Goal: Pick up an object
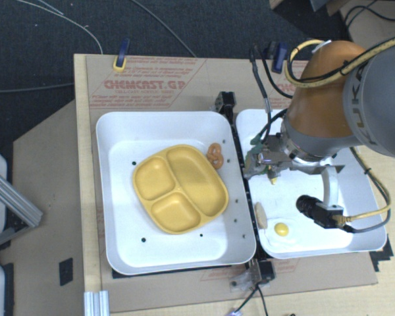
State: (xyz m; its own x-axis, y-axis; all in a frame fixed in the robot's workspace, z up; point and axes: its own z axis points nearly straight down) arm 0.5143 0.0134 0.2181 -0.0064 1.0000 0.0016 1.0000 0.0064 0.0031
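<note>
My gripper (262, 163) hangs over the left part of the right bin (362, 239), close to the wall between the two bins. A small round yellow object (281, 229) lies on the right bin's floor near its front edge. A pale beige sliver (261, 214) lies just left of it, below the gripper. In the left bin (112, 143) a yellow divided plate (180, 188) lies flat. A small tan pretzel-like piece (214, 154) rests at the plate's upper right rim. Nothing can be seen held in the gripper.
The grey and orange arm (336, 104) covers the back of the right bin. A black clip (225, 101) sits at the bins' back junction and another (262, 270) at the front. A blue and yellow clamp (122, 54) grips the board's far edge.
</note>
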